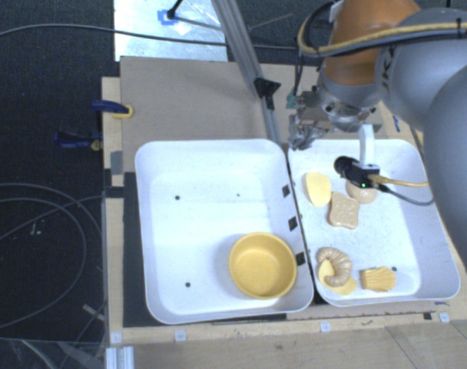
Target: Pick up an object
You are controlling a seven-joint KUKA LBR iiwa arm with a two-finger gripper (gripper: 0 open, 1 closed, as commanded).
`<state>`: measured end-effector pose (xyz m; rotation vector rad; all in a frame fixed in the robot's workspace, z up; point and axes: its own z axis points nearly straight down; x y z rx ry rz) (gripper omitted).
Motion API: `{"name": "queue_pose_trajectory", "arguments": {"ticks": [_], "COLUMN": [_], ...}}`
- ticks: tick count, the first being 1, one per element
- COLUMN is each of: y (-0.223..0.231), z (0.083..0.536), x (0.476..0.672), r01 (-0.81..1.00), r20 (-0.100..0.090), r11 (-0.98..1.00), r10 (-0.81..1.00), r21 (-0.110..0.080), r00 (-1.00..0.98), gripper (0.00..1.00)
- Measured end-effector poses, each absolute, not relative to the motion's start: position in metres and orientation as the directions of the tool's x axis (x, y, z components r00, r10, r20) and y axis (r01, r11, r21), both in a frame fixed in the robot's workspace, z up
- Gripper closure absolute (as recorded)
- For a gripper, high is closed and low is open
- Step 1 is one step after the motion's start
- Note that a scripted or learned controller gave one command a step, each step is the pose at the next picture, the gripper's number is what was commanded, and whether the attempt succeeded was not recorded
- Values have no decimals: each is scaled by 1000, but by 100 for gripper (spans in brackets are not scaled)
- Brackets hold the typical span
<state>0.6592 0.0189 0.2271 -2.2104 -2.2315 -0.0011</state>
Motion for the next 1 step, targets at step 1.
{"name": "queue_pose_trajectory", "arguments": {"ticks": [1], "y": [76], "z": [219], "x": [653], "r01": [1000], "r20": [2], "r11": [11], "r10": [1000], "r21": [1], "r00": [-11], "gripper": [100]}}
